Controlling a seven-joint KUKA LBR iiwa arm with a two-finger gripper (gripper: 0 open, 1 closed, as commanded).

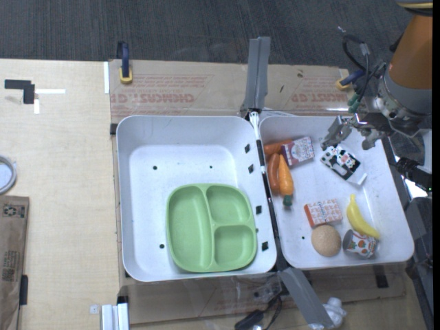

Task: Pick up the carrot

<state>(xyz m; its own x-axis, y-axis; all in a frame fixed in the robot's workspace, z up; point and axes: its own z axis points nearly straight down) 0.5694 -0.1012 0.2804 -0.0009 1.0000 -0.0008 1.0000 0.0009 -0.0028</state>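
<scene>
Carrot [280, 174] hugs the bin wall [263, 177]; red box [298, 151] crowds it.

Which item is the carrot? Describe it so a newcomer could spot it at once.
Start at the right-hand white bin, the one without the green tray. Along its left wall, near the divider, lies the carrot, its length running up and down the view. It is the long, smooth orange item with a green tip; its neighbour, a red carton, is boxy and printed.
</scene>
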